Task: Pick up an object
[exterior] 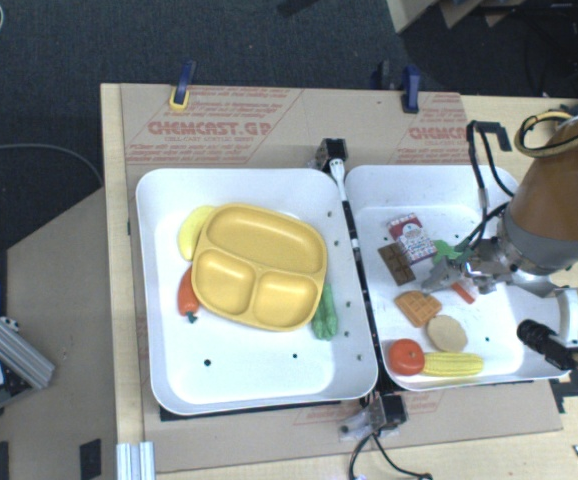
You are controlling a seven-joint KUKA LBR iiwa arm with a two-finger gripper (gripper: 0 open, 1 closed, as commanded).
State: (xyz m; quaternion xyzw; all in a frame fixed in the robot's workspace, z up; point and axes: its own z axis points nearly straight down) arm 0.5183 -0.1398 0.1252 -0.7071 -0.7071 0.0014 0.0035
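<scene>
In the right bin [489, 193], the gripper [447, 271] hung low over the toy food, and whether its fingers stood spread or closed could not be told from above. Nothing showed between them, so no object looked held. Nearest the gripper lay a small green piece [449, 251], just on the gripper's far side and touching or nearly touching it, and an orange-red piece [464, 291] just on its near side. The brown chocolate bar [396, 262] lay to the gripper's left, its long axis running slantwise toward the bench's front. The red-and-white packet [410, 236] sat beyond the bar. Further toward the front from the gripper lay a waffle-like piece [418, 307], a tan round [446, 333], a tomato [405, 356] and a corn cob [453, 365] lying crosswise.
</scene>
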